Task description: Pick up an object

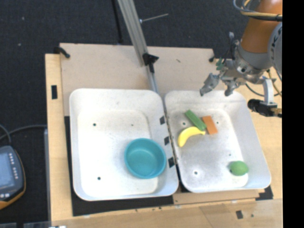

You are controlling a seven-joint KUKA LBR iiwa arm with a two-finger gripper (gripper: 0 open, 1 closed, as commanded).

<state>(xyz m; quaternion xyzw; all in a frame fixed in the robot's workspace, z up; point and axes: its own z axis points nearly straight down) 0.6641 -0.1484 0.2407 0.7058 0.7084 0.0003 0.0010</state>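
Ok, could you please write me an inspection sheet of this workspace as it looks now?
Surface: wooden bench bearing left bin and right bin, side by side.
Job's things: blue bowl in the left bin; yellow banana, green stick, orange block clustered in the right bin; green ball apart, near its front right corner.
Clutter: nothing seen.
Grippers: gripper at the right bin's far edge, jaws open, nothing between them.
Cables: black cable at left, running toward a handheld screen.
Surroundings: dark floor; slanted metal pole.

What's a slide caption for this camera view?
Open gripper above the right bin; blue bowl in the left.
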